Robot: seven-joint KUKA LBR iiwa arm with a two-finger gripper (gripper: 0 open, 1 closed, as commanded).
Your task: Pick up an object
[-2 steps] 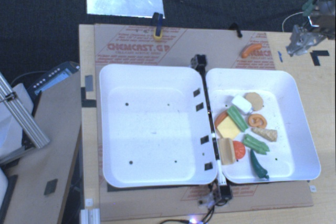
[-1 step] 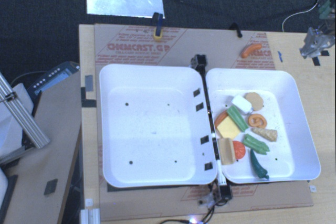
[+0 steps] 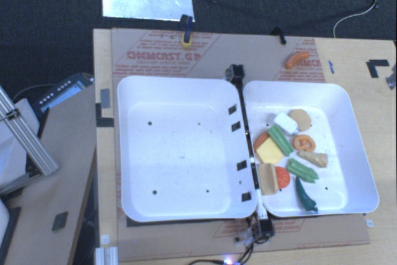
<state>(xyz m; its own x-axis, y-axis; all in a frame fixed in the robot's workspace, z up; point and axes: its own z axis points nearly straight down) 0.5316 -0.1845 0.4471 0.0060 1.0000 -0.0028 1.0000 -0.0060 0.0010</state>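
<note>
Lying side by side on the bench (image 3: 347,49) are two white bins, the left bin (image 3: 180,87) and the right bin (image 3: 353,133). Toy foods are sitting crowded in the right bin's left half: a yellow cheese wedge (image 3: 268,151) is touching a long green pod (image 3: 280,140), a tan bread slice (image 3: 268,179) is leaning by a red tomato (image 3: 283,178), and a dark green pepper (image 3: 306,195) is lying nearest the front. A small orange sausage (image 3: 297,59) is resting on the bench behind that bin. The pincer's state cannot be told.

Grey sliver of arm (image 3: 392,77)
</note>
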